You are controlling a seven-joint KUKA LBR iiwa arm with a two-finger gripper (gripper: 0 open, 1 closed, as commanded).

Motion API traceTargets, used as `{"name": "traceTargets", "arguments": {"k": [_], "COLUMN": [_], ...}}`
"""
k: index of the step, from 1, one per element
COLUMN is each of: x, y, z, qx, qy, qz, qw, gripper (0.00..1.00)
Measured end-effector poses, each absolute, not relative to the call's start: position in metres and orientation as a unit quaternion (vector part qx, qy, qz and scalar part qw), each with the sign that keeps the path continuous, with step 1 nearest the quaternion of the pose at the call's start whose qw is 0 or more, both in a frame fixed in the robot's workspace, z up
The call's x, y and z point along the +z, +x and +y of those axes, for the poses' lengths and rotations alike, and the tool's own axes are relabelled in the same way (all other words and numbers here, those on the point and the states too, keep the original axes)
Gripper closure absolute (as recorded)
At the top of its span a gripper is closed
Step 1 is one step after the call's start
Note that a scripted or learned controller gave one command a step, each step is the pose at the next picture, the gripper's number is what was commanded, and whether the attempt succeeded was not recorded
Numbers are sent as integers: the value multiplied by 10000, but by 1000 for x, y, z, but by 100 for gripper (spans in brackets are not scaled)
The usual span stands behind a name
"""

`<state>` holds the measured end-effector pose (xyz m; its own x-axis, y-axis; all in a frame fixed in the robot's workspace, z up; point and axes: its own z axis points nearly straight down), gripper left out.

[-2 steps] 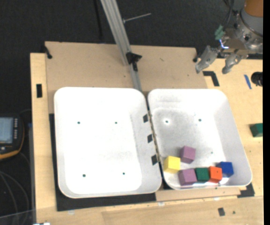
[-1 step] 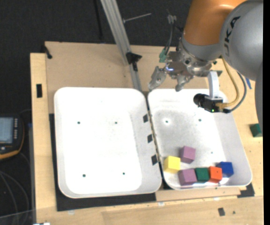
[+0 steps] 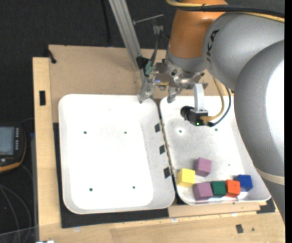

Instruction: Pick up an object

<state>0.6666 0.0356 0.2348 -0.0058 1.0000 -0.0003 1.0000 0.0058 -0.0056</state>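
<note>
The gripper (image 3: 158, 96) is seen at the far edge of the two bins, above the divide between them, with its two fingers (image 3: 144, 94) spread apart and nothing between them. It is hung from the grey arm (image 3: 247, 49) below the orange band (image 3: 194, 22). Just to its right, a small black unit with a green light (image 3: 196, 116), perhaps a sensor, is seen over the right bin (image 3: 186, 135). The left bin (image 3: 108, 151) is spread out below and to the left of the gripper. Well below it, at the near end of the right bin, the blocks are clustered: a yellow block (image 3: 186, 176), two purple blocks (image 3: 203, 166) (image 3: 202, 190), a green block (image 3: 218, 188), an orange block (image 3: 233, 187) and a blue block (image 3: 244, 181).
</note>
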Motion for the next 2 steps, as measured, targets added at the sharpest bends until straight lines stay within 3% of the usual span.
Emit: {"name": "traceTargets", "arguments": {"k": [1,2], "x": [261,192], "y": [667,662], "z": [32,90], "qx": [-12,23], "qy": [-7071,-7047], "qz": [-7071,-7095], "qw": [-10,23], "gripper": [0,0]}}
